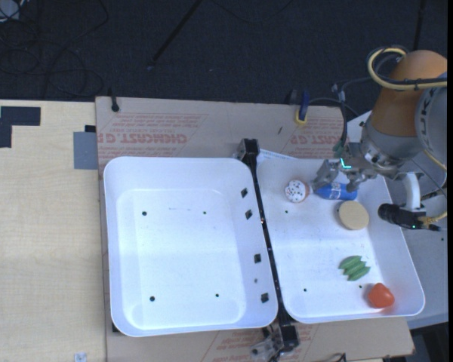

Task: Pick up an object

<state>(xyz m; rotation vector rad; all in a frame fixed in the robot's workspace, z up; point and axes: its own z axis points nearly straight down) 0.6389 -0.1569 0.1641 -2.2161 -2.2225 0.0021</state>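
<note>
Two shallow white plastic bins sit side by side on a cardboard-covered worktop (181, 123), split by a black divider strip (258, 225). Left bin (121, 262): bare white floor with a few small dark dots. Right bin (408, 277): five items. One blue elongated object (338, 193) lies at the far end, long axis roughly horizontal across the view, one end toward the divider and the other toward the arm. One small white ball with red spots (295, 191) rests just beside its divider-side end. One tan flat round disc (353, 216) lies near the blue object, on the camera side of it. One green pod-shaped item (354, 268) lies farther toward the near edge, long axis slanted. One red-orange rounded object (380, 296) sits in the near right corner. Grey arm with orange band (411, 74) enters from the right; its end effector (334, 175) hangs directly over the blue object, apparently touching or just above it. Whether its grip is released or clenched cannot be told.
</note>
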